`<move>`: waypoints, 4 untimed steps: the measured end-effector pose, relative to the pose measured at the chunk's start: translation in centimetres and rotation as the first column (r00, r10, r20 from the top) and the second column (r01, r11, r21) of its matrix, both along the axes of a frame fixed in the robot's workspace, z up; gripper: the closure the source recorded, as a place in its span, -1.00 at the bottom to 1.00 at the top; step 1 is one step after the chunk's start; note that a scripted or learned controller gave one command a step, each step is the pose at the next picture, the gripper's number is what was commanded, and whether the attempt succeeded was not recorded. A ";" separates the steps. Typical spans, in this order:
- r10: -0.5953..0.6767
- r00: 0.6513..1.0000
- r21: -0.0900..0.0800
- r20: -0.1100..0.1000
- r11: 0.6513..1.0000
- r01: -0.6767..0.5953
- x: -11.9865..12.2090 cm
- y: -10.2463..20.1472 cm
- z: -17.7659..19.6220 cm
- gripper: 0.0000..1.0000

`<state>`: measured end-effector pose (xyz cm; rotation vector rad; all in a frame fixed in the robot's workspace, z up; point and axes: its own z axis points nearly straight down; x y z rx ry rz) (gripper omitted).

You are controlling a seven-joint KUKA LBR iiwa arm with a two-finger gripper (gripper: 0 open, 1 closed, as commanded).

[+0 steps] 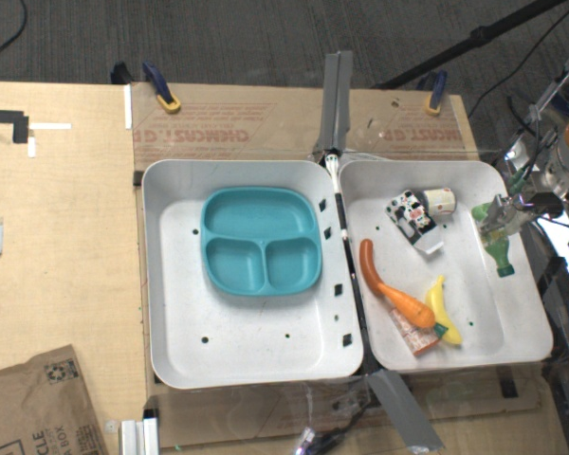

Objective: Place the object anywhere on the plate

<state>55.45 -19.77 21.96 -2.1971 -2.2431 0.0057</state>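
Left bin (171,282): holds the teal plate (262,241), with three compartments.
Right bin (474,335): holds a carrot (406,301), a banana (440,303), a sausage (368,262) and a box (415,216).
Gripper (501,218): at the right bin's right rim, clamped on a green object (499,250), well apart from the plate.

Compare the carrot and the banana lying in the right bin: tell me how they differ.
The carrot is orange; the banana is yellow with a green tip at its lower end. The carrot lies on a diagonal running up-left to down-right, while the banana stands more upright in the view, slightly curved. The carrot lies left of the banana, nearer the red sausage. Both are toy foods in the right bin, close together over a flat packet.
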 end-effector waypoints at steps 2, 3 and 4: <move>0.067 0.998 0.001 0.001 0.998 -0.067 -3.1 1.0 4.3 1.00; 0.028 1.000 0.001 -0.001 1.000 -0.028 -0.3 9.6 0.9 1.00; 0.203 0.979 0.000 0.002 0.979 -0.203 -0.5 10.1 5.6 1.00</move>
